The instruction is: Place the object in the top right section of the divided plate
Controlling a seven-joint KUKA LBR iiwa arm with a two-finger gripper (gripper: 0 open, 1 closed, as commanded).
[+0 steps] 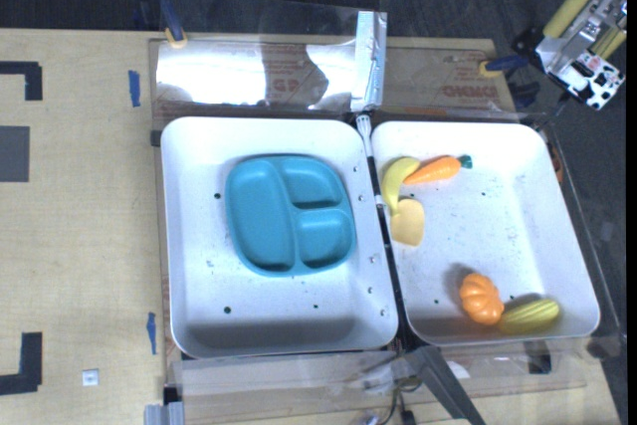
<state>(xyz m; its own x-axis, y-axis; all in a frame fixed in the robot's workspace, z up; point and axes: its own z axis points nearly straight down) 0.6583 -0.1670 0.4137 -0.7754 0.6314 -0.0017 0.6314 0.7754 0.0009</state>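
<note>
A blue divided plate (292,212) lies in the left white bin (189,244), with one large section on its left and two smaller ones on its right. All its sections are bare. The right bin (518,214) holds toy food: a yellow banana (397,177) and an orange carrot (435,170) touching at the far left, with a pale yellow piece (408,223) just below them. At the near edge an orange pumpkin (481,299) sits beside a yellow-green piece (530,315). My gripper (594,80) hangs at the top right, beyond the right bin's far corner and apart from every object.
A clear plastic sheet with a metal strip (370,60) stands behind the left bin. A ridge (376,214) separates the two bins. Dark floor lies beyond the bench. Blue tape marks (133,87) sit on the wooden bench top to the left.
</note>
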